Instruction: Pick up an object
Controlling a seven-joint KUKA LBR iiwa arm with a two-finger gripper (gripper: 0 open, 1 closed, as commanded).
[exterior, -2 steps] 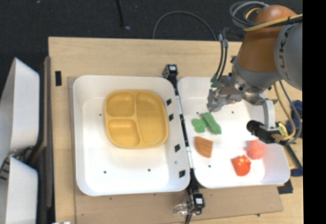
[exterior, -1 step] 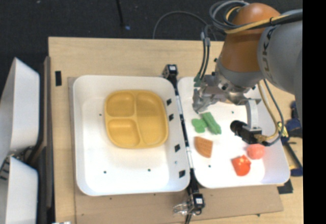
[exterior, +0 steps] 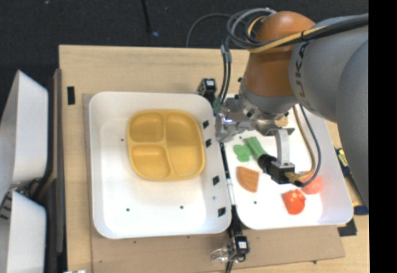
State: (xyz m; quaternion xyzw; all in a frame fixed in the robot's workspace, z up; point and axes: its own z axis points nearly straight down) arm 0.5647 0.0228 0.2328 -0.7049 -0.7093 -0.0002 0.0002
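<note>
Our gripper hangs at the right bin's left edge; whether it is open or closed we cannot tell. We should centre over the green piece, just beside it, then descend straight.

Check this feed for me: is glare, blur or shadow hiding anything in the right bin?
Camera view: lighting is even, with no hard shadows; the white right bin reads bright, nearly washed out, yet the green piece, orange wedge and red object are distinguishable; edges are soft throughout; the arm covers that bin's upper part.
</note>
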